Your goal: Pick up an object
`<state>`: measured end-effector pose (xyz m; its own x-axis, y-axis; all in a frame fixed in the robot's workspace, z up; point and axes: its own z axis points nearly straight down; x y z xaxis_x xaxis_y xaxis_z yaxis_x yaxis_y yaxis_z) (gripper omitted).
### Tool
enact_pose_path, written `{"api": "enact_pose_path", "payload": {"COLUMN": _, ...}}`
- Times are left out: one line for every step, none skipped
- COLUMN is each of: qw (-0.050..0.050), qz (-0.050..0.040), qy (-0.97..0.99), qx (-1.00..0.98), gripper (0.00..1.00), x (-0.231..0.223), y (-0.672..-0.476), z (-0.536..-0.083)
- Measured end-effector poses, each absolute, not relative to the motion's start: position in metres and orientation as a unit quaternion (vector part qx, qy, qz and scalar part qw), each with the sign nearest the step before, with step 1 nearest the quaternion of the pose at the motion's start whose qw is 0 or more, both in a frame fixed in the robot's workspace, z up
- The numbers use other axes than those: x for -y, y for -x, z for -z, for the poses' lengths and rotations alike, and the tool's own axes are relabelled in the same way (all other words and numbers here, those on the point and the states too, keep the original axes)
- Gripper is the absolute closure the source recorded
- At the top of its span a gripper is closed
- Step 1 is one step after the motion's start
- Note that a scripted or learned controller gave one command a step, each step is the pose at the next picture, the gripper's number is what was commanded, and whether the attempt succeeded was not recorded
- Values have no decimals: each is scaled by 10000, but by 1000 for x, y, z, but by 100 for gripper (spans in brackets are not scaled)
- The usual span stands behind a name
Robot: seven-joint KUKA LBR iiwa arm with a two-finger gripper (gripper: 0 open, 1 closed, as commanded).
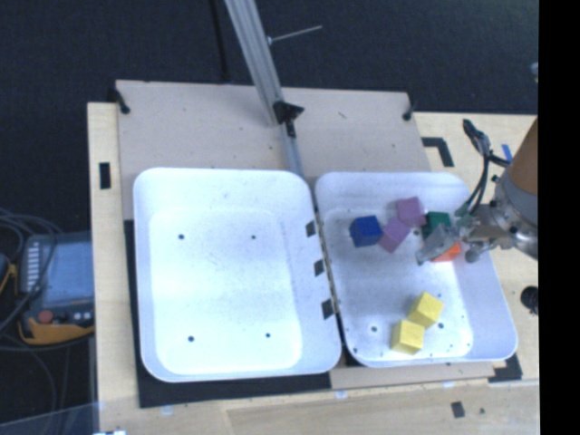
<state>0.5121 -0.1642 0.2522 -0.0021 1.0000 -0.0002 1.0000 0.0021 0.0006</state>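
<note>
Overhead, two shallow white bins are seen side by side on a pale bench (263, 134), with the left bin (227, 270) at nine o'clock and the right bin (489, 333) at three o'clock. The arm (521, 198) is brought in from three o'clock, and its gripper (442, 243) is lowered over the upper right part of the right bin. Whether anything is clamped in the claw cannot be told, as it is blurred against the blocks beneath it. An orange block (449, 254) is seen just under the tip, touching or nearly touching it, and a green block (439, 220) lies just beside it toward twelve o'clock. Two purple blocks are placed toward nine o'clock of the gripper: one (410, 210) higher, the other (394, 236) just below and touching it. A blue block (365, 231) rests further toward nine o'clock, near the bin's inner wall. Two yellow blocks (426, 309) (408, 336) are set close together toward six o'clock, well apart from the gripper. A slanted metal rail (258, 48) is fixed at twelve o'clock, and a handheld controller (54, 284) lies beyond the bench at nine o'clock.
</note>
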Motion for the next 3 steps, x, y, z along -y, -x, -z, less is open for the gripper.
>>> {"api": "enact_pose_path", "payload": {"qw": 8, "qz": -3, "qy": -7072, "qx": -7070, "gripper": 0, "x": 165, "y": -512, "z": -252}}
{"api": "enact_pose_path", "payload": {"qw": -10, "qz": 14, "qy": -7075, "qx": -7068, "gripper": 0, "x": 171, "y": -509, "z": -208}}
{"api": "enact_pose_path", "payload": {"qw": -17, "qz": 15, "qy": -7075, "qx": -7067, "gripper": 0, "x": 172, "y": -513, "z": -146}}
